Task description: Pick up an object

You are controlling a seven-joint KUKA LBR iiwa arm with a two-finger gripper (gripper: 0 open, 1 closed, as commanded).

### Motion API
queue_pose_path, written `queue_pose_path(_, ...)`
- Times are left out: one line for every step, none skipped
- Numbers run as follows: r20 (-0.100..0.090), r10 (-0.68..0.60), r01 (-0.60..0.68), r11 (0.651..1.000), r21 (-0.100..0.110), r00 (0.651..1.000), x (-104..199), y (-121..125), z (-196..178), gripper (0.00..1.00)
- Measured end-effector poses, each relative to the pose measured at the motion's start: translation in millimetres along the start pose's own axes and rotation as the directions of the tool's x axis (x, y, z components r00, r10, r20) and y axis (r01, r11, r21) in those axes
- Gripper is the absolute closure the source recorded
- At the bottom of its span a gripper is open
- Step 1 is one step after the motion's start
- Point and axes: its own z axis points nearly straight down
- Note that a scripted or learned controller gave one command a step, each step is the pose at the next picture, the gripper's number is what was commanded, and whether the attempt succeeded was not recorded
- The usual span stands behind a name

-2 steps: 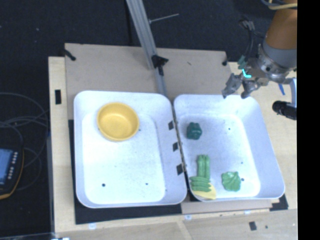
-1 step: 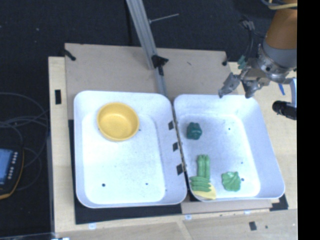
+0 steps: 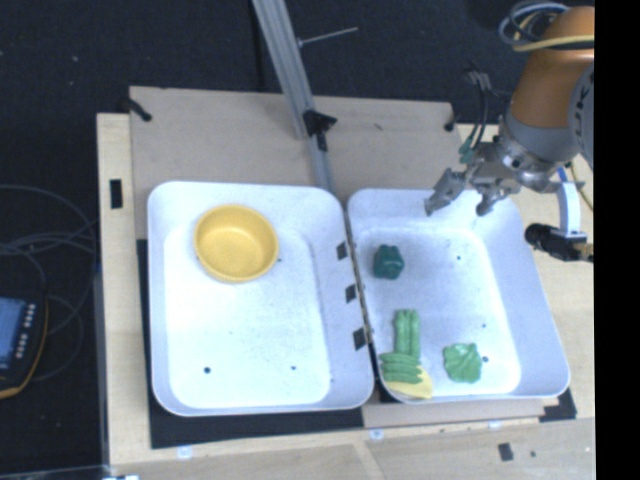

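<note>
Your gripper (image 3: 462,198) hung open, holding nothing, over the right bin's (image 3: 505,268) far edge.
Below it you had a dark green piece (image 3: 388,262) near the divider, a green toy (image 3: 404,346) and a leafy piece (image 3: 462,361) nearer; a yellow bowl (image 3: 236,243) sat in the left bin (image 3: 250,368).

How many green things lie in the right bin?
3: a dark green lump near the bin's left wall, a long green toy at the lower left, a light green piece beside it.
</note>
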Motion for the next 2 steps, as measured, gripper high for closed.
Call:
queue_pose_path(0.000,-0.001,0.001,1.000,0.000,1.000,2,6,60,0.00)
queue_pose_path(0.000,-0.001,0.001,1.000,-0.001,1.000,6,5,103,0.00)
